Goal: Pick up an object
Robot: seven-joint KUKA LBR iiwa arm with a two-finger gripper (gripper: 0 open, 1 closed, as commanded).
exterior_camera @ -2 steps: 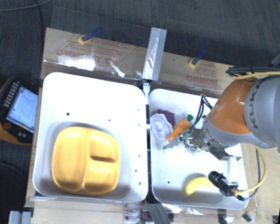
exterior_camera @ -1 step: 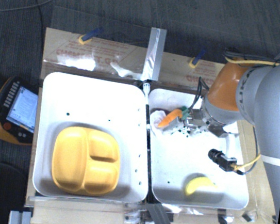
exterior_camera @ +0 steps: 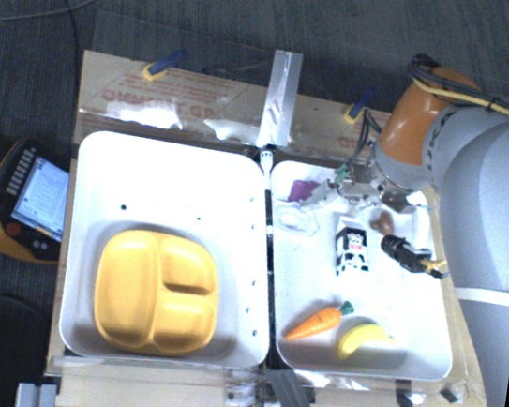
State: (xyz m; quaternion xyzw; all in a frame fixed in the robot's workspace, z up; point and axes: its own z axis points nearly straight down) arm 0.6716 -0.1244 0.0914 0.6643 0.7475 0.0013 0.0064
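Hovering at the right bin's (exterior_camera: pixel 439 363) far edge, our end effector (exterior_camera: pixel 356 187), its grip unreadable to us, risked snagging the purple toy (exterior_camera: pixel 302 191) instead of the cow figure (exterior_camera: pixel 353 250).

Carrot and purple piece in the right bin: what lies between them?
In the camera view, bare white bin floor separates the carrot from the purple piece, apart from a small clear item.

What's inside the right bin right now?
The right bin holds a carrot and a yellow piece beside it near the front, a black-and-white figure mid-bin, and a purple item at the back. The arm covers the back right corner.
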